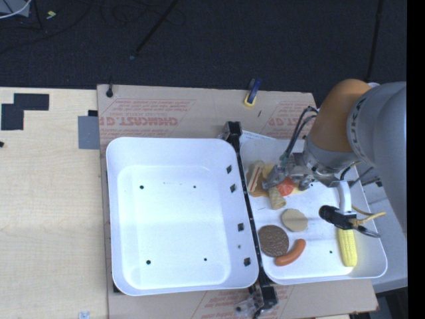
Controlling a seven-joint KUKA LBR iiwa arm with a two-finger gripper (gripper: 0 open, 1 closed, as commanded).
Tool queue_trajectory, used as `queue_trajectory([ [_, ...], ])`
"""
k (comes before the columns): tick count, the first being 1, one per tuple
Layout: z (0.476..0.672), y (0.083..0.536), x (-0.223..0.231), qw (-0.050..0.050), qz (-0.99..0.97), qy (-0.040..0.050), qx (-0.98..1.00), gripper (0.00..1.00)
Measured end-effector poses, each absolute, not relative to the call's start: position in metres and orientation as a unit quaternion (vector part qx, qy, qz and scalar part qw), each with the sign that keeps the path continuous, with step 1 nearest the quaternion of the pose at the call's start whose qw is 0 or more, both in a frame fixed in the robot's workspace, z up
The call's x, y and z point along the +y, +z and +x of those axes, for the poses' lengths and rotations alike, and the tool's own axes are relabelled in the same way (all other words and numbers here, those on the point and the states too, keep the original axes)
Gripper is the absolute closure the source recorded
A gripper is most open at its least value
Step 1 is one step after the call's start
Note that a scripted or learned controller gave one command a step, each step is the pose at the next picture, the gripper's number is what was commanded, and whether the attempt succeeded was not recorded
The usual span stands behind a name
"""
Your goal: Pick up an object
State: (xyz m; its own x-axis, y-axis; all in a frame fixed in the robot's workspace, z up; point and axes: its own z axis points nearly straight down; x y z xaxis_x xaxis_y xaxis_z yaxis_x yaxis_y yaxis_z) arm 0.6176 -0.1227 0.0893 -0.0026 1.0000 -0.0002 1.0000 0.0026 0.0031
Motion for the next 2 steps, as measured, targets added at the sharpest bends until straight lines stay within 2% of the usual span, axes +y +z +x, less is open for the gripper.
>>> queue_trajectory([
  [1,0.619,0.105,-0.123,0.005,0.707,0.0045,0.707,1.0],
  [2,0.603,0.097,-0.124,0.012,0.708,0.0061,0.706,1.0],
])
